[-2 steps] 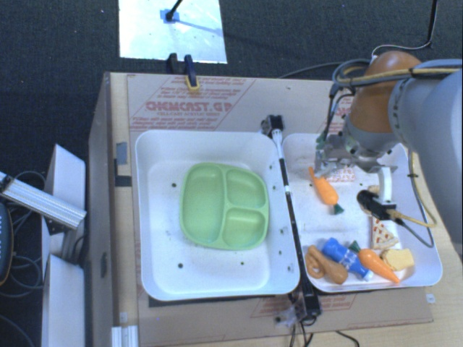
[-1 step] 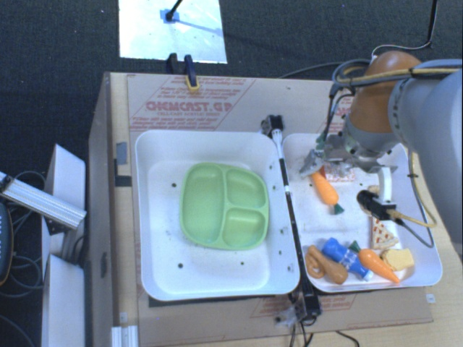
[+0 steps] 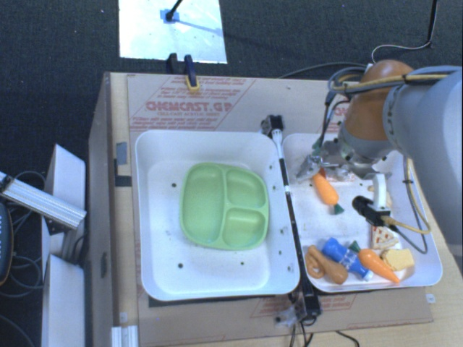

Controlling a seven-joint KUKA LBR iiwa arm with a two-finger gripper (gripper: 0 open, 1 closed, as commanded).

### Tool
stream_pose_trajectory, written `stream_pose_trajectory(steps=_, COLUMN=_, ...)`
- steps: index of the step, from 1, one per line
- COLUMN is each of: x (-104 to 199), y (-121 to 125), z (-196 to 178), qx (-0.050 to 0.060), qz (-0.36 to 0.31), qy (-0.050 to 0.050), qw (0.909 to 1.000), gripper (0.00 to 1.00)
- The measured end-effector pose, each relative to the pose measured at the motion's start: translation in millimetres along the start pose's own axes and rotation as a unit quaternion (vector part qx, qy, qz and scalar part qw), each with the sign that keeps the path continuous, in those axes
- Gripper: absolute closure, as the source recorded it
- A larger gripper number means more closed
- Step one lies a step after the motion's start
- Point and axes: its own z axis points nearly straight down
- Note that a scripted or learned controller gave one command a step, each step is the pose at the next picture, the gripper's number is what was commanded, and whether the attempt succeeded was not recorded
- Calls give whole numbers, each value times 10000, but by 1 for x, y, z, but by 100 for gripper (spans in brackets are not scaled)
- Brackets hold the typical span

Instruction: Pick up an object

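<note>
The table [image 3: 210, 100] is topped with a brown board printed in red letters. Two shallow white bins sit on it side by side, touching: the left bin [image 3: 155, 266] toward the table's left edge, the right bin [image 3: 427, 270] at its right edge.

Bright even light, slightly soft focus.

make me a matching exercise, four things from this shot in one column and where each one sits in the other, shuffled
Things:
1. pale green divided plastic plate
2. orange toy carrot with a green tip
3. blue toy block
4. yellow wedge of toy cheese

Places:
A. near right corner of the right white bin
B. middle of the left white bin
C. far part of the right bin, just below the pincer
D. near edge of the right bin, between a tan piece and a second carrot

Pairs: 1-B, 2-C, 3-D, 4-A
</note>
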Motion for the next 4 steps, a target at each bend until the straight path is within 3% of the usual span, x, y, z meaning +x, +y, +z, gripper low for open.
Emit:
stream_pose_trajectory(steps=1, x=-2, y=2, z=-12, qx=-35, qz=0, qy=-21, qw=10000, gripper=100)
stream_pose_trajectory(steps=2, x=45, y=-10, z=-135, qx=19, qz=-26, qy=18, qw=10000, gripper=100)
stream_pose_trajectory(steps=3, x=44, y=-11, z=-134, qx=35, qz=-22, qy=17, qw=10000, gripper=0)
stream_pose_trajectory(steps=4, x=9, y=-28, z=-110, qx=50, qz=-2, qy=10, qw=10000, gripper=0)
